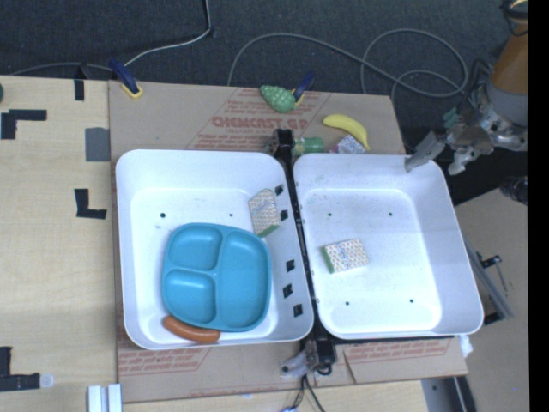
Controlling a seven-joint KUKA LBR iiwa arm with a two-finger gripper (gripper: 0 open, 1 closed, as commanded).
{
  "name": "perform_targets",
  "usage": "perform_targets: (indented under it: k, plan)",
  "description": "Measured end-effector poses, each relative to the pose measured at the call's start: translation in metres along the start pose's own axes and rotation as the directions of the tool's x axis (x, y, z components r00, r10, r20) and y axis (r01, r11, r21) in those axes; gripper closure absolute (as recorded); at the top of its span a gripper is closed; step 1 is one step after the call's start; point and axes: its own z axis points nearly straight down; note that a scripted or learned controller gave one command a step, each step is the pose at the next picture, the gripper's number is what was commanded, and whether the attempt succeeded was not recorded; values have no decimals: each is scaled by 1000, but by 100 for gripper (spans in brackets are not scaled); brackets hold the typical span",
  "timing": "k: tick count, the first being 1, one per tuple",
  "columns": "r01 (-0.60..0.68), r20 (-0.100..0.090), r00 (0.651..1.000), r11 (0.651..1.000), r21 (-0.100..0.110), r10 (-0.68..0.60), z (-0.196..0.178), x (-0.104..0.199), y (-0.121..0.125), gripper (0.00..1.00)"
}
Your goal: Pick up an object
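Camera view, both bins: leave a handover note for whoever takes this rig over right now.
Gripper: above the right bin's far right corner, nothing between its fingers.
Right bin: one sponge near the middle.
Left bin: blue plate, sausage at its near edge, second sponge against the divider.
Behind the bins: banana, green toy.
Done: nothing picked up.
Left: grasp an object; the right-bin sponge looks closest.

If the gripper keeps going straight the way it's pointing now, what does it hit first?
Probably the right bin: the gripper hangs over its upper right corner, angled down and left, so it would likely meet the rim or bare floor there, well short of the sponge. Depth is unclear.
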Motion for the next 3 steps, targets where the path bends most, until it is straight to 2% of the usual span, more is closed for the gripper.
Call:
perform_targets:
  k: [1, 2, 3]
  plan:
    - [1, -1, 1000, 1000, 0, -1, 5, 72, -88, 0]
    - [1, -2, 1000, 1000, 4, -1, 124, 124, -59, 0]
    - [1, 1, 1000, 1000, -4, -1, 155, 129, 31, 0]
